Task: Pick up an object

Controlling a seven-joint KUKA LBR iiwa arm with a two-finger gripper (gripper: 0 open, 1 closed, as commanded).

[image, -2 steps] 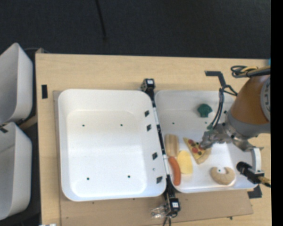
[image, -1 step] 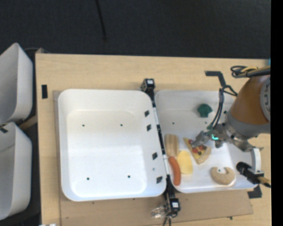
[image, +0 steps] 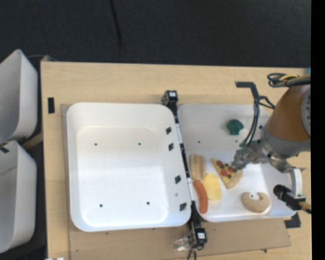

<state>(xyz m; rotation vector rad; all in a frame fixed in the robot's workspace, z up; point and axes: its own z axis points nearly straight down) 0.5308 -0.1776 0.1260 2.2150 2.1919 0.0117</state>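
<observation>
The right bin (image: pixel 206 121) holds several toy foods. A pizza slice (image: pixel 226 173) lies near its middle, a pale yellow piece (image: pixel 213 187) sits to its left, a bread roll (image: pixel 196 166) and a red sausage (image: pixel 201 196) lie along the left wall. A beige ring-shaped pastry (image: pixel 256 201) rests near the front right, and a small green object (image: pixel 235 126) sits toward the back. My gripper (image: pixel 241 160) is low in this bin, right at the pizza slice's upper right edge.
The left bin (image: pixel 119 167) lies beside the right one, separated by a black-clipped divider (image: pixel 180 156). Cables (image: pixel 253 104) run over the right bin's back corner. White containers (image: pixel 8 145) stand off the bench's left side.
</observation>
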